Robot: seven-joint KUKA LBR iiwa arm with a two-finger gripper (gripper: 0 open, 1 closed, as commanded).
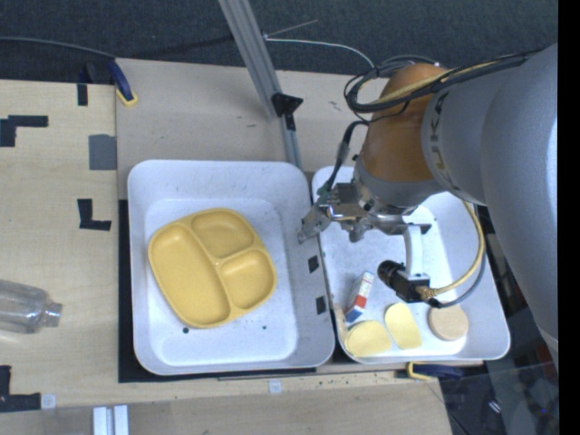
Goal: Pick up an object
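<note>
**Wooden bench, two white bins, arm over the right one**

Pale wood bench top (54,234) under a dark floor strip at the far edge, marked here and there with black tape pieces. Two shallow white bins side by side at the middle: left bin (217,175), right bin (485,333), rims touching along the centre line.

Left bin: one yellow divided plate (210,265) with three compartments, lying flat, slightly turned, toward the bin's left half.

Right bin, near corner: a small tube (361,297) with a red end and a blue end, lying at a slant; just below it two pale yellow pieces (385,332) side by side, touching or nearly so; beside them, to the right, a round tan disc (448,323). All lying loose on the bin floor, none lifted.

Grey arm (517,134) reaching in from the right, orange band above the wrist, black and yellow cables looping around it. Gripper (349,220) low over the far-left part of the right bin, close to the shared rim, well apart from the tube and the yellow pieces. Finger spread: cannot tell from this angle.

Outside the bins: clear plastic bottle (25,304) lying on its side at the bench's left edge; grey metal rail (249,39) running diagonally from the top.
</note>
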